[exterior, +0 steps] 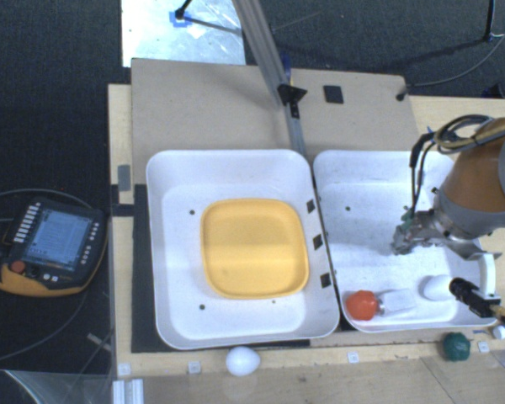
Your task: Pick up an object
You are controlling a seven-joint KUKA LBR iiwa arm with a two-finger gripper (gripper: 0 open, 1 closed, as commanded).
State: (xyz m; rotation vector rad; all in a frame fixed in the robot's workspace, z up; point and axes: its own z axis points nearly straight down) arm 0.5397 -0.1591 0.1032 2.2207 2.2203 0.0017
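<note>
In the camera view, the arm (480, 188) is cut off by the right edge of the frame. Its grey wrist covers the tip of the gripper (406, 241), so I cannot tell whether the claw is open or closed, or whether it touches the bin floor. A pale, half-clear piece (397, 301) just right of the red-orange ball (362, 305) blends into the white plastic. It is hard to make out, and whether it joins the ball is unclear.

The ball is small, round and glossy. It lies in the lower left corner of the right bin (353, 183), close to the front wall. A white rounded lump (435, 288) lies in the same bin, toward its lower right. A square yellow plate (255, 247) sits mid-floor in the left bin (168, 183). On the bench below the bins lie a white egg shape (242, 361) and — at the frame's lower right — a dark green ball (456, 346).

The gripper is over the middle right of the right bin, apart from the red-orange ball and nearer the lump, up and left of it.
</note>
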